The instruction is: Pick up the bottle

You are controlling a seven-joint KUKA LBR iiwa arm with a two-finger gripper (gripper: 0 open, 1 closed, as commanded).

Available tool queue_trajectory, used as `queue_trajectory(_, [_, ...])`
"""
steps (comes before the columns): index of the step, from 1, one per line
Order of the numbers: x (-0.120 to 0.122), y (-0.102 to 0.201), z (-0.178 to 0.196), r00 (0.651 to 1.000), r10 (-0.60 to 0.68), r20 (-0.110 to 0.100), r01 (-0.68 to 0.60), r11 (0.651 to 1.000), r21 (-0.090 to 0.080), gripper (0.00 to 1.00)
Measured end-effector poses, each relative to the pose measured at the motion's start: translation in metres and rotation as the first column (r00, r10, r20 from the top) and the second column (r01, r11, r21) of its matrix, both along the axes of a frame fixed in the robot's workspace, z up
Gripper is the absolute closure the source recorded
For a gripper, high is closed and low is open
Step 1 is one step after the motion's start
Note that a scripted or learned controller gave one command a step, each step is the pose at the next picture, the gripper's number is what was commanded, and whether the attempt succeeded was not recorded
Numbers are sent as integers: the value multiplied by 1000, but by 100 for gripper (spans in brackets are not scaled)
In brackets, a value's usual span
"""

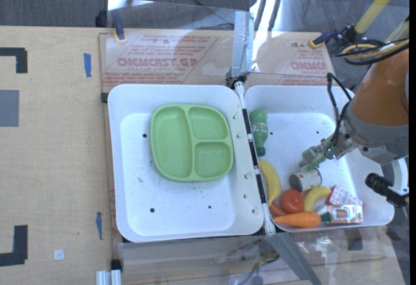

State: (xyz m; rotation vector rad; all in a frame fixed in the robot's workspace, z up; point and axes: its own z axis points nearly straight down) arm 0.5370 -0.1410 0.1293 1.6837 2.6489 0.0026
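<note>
Two white bins sit side by side on a wooden bench. Left bin (123,166) holds a green divided plate (192,142). Right bin (292,95) holds a green bottle (259,129) along its left wall. Gripper (313,159) hovers mid-bin, near a can (304,180), apart from the bottle, grasping nothing.

Two bananas (270,179), one bottle (259,129)

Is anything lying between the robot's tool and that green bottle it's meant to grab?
Nothing visible does. The tool is in the right bin, and the bottle lies against that bin's left wall. Between them is bare white floor. The banana, tomato and carrot sit nearer the front, off that line.
</note>
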Motion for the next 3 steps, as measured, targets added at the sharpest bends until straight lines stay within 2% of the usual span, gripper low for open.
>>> queue_trajectory(1, [-7, 30, -33, 999, 43, 7, -43, 999, -2, 100])
queue_trajectory(2, [28, 119, 99, 975, -222, -1, 222, 975, 0, 100])
queue_trajectory(3, [8, 199, 55, 994, -112, -5, 112, 994, 0, 100])
